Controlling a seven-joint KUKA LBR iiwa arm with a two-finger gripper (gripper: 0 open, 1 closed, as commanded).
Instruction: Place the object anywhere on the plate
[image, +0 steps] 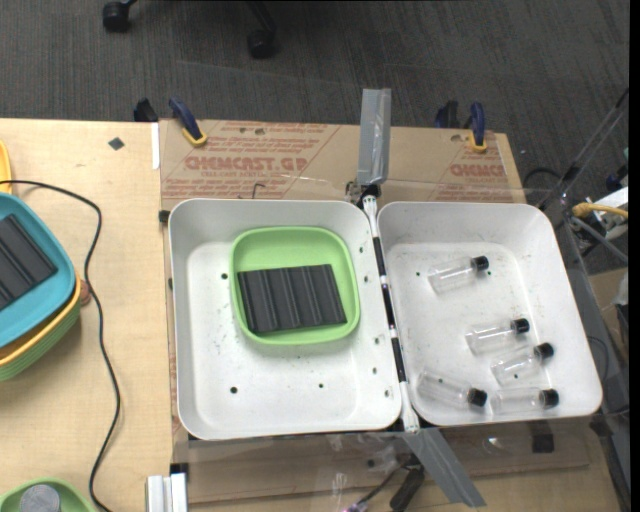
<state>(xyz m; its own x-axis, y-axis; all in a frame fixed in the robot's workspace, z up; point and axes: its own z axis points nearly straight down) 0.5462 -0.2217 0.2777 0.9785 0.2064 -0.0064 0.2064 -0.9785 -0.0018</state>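
Closest to me, four vials (495, 337) huddle in the front corner of the right bin (575, 300), some nearly touching and two hard against its front wall. That makes for awkward picking, I'd say. The far vial (456, 272) lies alone with bare floor all round, so it looks the better choice: come straight down across its middle, lift well clear of the twin rims (385, 300) between the bins, then carry it leftwards. The plate (290, 238) sits towards the back of the left bin (280, 390), a ribbed mat (295, 298) covering its floor, so set down gently
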